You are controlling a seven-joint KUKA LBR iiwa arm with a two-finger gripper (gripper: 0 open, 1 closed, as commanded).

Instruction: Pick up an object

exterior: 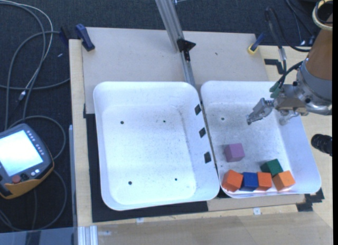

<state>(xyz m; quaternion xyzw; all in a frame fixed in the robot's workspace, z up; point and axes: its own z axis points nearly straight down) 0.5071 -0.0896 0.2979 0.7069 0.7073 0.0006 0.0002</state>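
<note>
The right bin holds several small blocks. A purple cube lies alone near its middle. Along the bin's front wall sit an orange block, a blue cube, a small orange cube, a green cube and another orange cube, packed close together. My gripper hangs over the far right part of this bin, above and behind the purple cube, apart from every block. Its fingers are spread, with nothing between them.
The left bin stands beside the right one, with black clips on the shared wall. A slanted metal rail crosses the back of the bench. A hand-held pendant and cables lie on the floor at left.
</note>
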